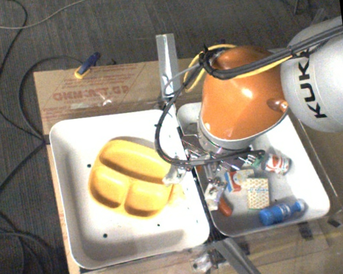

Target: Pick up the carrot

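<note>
The carrot [225, 208] is a small orange-red piece lying near the front left of the right bin [313, 173]. My gripper [213, 189] hangs below the orange wrist band, low over the bin's left side, just behind and to the left of the carrot. The wrist and cables hide much of the gripper. Nothing can be made out held in it.
A yellow divided plate [129, 177] lies in the left bin [85, 240]. In the right bin, a blue bottle [282, 211] lies at the front, a patterned packet [258, 192] beside the carrot, and a red-and-white can [278, 163] further right. The arm covers the bin's rear.
</note>
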`<action>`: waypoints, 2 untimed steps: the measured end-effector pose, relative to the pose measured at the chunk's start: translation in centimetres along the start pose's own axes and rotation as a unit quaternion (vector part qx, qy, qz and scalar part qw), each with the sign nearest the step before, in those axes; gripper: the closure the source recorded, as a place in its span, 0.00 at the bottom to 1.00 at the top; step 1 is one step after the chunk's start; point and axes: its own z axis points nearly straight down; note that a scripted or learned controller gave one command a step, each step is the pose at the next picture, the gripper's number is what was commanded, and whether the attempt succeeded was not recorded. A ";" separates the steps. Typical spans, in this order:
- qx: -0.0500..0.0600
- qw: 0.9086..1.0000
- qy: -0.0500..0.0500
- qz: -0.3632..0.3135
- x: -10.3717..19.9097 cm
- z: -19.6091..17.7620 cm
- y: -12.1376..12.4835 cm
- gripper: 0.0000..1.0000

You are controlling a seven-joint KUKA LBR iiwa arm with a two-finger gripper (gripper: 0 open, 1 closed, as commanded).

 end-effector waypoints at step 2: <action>-0.001 0.990 0.001 -0.141 -3.3 3.3 2.0 0.00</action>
